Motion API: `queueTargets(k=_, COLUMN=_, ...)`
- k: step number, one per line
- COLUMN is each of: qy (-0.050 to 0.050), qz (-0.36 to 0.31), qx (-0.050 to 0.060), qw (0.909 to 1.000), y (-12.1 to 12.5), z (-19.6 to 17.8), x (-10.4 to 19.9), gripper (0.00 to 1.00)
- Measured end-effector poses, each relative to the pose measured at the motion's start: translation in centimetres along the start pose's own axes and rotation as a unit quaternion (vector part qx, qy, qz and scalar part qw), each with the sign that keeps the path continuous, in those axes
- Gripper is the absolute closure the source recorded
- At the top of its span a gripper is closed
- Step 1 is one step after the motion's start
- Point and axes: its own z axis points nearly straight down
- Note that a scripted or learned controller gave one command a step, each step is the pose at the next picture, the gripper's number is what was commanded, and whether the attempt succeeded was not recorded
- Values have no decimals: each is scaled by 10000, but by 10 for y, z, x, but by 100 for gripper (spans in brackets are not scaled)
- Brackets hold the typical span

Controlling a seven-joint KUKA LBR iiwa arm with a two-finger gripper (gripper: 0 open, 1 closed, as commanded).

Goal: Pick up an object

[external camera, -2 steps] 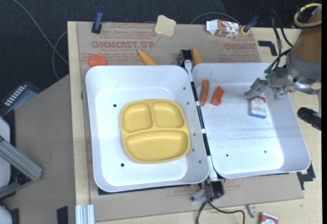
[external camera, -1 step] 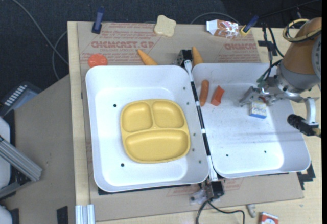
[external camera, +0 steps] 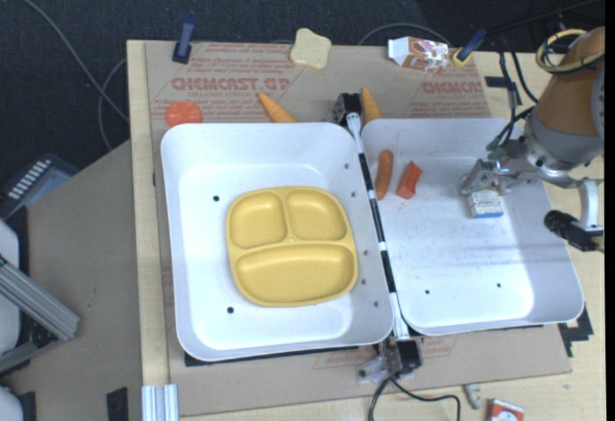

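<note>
Nearest edge of the bench: loose cabling and a connector below the seam between the bins.

Left bin point(external camera: 192, 217): a yellow divided tray point(external camera: 290, 246) lies flat near its middle, three compartments, nothing in them that I can make out.

Right bin point(external camera: 461, 294): near half bare. Toward the far left corner, a hot-dog-like toy point(external camera: 383, 174) lies just beside the dividing rim, with a small orange-red block point(external camera: 409, 179) just beside it, apart from it by a sliver.

Far right of that bin: the gripper point(external camera: 483, 182) hangs low over a small white box with a blue stripe point(external camera: 485, 206). The metal fingers sit right at the box's upper edge. Whether they touch it or clamp it I cannot tell; the box appears to rest on the bin floor.

Judgement on progress: approach looks done, grasp unconfirmed, lift not begun. Left to do: secure the box between the fingers and raise it clear of the bin.

Beyond the bins, on the cardboard sheet: a toy carrot point(external camera: 276, 109), a second orange piece point(external camera: 370, 103), an orange disc point(external camera: 183, 112), a bread-slice toy point(external camera: 309, 48), a small carton point(external camera: 420, 53), and a blue clip point(external camera: 184, 37) at the far left corner.
</note>
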Motion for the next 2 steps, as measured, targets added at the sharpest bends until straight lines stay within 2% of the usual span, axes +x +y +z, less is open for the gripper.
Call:
queueTargets(k=1, qy=4, qz=-5, qx=-6, qw=10000, y=25, z=11, x=52, gripper=100)
queueTargets(k=2, qy=7, qz=-10, qx=-15, qw=10000, y=29, z=-91, x=142, gripper=100)
